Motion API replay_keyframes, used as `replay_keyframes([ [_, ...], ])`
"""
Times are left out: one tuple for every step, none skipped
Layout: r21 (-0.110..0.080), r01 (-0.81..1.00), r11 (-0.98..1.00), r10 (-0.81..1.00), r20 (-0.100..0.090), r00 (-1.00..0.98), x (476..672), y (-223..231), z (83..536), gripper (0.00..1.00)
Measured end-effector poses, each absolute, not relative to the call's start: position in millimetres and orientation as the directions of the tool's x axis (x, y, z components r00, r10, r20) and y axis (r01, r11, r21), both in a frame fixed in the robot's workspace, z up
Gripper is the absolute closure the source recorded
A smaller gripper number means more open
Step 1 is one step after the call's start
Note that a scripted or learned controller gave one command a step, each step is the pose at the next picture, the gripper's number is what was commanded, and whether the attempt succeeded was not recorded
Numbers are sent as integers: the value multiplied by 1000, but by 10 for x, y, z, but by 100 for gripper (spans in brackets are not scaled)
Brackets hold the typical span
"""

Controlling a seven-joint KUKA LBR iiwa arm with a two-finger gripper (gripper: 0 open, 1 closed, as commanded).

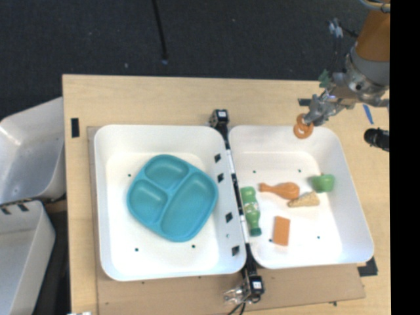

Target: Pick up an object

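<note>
You have the arm [373, 41] entering at upper right, orange band above the wrist, claw [314, 115] pointing down-left with fingers clamped on a small orange ring [302, 130].

A pale wooden bench [164, 100] stands on dark speckled floor [197, 25].

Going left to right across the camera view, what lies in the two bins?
Blue plate → green bottle → orange block → drumstick → wedge → green cup. An orange ring hangs at the gripper, over the right bin's far rim.
</note>
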State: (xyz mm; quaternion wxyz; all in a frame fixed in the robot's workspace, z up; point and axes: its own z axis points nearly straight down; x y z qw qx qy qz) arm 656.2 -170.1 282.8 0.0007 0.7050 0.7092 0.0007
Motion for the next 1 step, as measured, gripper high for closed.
replay_keyframes([
  [2, 1000, 6, 1000, 0, -6, 6511, -1178, 2842, 100],
])
